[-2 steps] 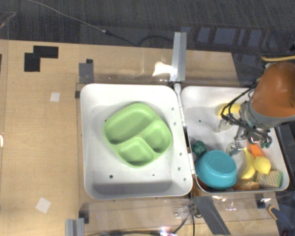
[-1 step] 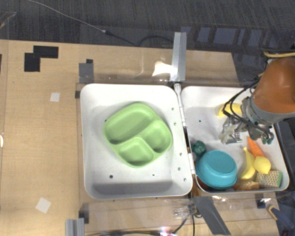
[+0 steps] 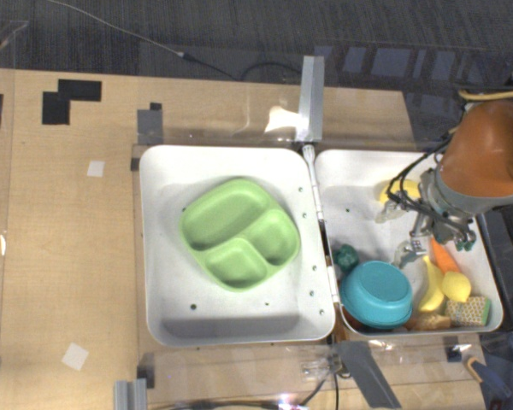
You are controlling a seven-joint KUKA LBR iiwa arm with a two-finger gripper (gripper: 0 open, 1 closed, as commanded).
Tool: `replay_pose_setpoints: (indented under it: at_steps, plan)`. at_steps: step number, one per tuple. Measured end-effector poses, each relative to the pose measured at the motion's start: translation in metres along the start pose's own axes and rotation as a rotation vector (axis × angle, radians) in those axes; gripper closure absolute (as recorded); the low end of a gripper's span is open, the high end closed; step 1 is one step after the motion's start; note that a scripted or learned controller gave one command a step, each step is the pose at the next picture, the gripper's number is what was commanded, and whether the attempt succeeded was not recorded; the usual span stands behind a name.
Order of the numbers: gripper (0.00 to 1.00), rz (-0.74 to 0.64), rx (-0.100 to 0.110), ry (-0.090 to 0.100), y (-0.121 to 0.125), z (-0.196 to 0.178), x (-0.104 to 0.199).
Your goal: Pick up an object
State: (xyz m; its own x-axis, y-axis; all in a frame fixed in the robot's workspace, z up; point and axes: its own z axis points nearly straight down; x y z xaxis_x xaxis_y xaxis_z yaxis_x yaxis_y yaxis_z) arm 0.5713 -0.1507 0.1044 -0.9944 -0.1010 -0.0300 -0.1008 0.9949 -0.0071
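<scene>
Beside the claw [image 3: 413,250], a round teal bowl [image 3: 377,293]

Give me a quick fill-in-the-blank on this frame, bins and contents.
1. The green divided plate lies in the ____ bin.
2. The bowl in the right bin is ____ in colour.
3. The green plate has ____ compartments.
4. The gripper hangs over the ____ bin.

Missing words: left; blue; three; right
</scene>
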Motion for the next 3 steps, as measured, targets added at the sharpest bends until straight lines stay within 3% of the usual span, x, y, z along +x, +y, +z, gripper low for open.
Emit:
replay_pose_setpoints:
  at_steps: [1, 2, 3]
  plan:
    - [0.00, -0.039, 0.000, 0.013, 0.010, 0.014, 0.002]
    - [0.00, 0.219, -0.004, 0.017, 0.034, 0.018, -0.080]
    - [0.00, 0.244, -0.004, 0.018, 0.059, 0.017, -0.065]
